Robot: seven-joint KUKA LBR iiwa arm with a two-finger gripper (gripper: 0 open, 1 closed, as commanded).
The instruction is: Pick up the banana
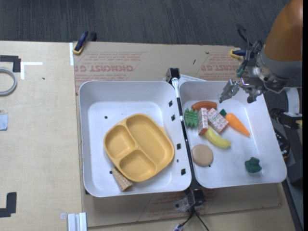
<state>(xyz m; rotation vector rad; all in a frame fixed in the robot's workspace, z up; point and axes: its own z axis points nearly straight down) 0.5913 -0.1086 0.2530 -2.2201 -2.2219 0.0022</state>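
Yellow and curved, the small plastic banana (pixel 217 138) is lying in the right-hand shallow white bin (pixel 269 170), near its middle, slanting down toward the bin's front. The two-finger gripper (pixel 238 91) is hanging above the far part of that same bin, well apart from the banana, with its 2 dark fingers spread open and nothing between them. By the look of it, the approach step is in hand and the grasp is not yet begun; the next move is calling for the gripper to travel toward the bin's middle, turn its fingers across the banana's narrow width, and descend. Clutter is crowding the target: a red-and-white printed carton (pixel 212 119) is touching or just beside the banana's upper end, an orange toy carrot (pixel 237 123) is lying just beside it on the right, and a round tan disc (pixel 202 155) is sitting close by its lower left. A green ridged piece (pixel 191 118), a red sausage-like piece (pixel 204 105) and a dark green broccoli floret (pixel 252 165) are sharing the bin. The neighbouring bin is bearing a yellow 3-compartment plate (pixel 138 147).
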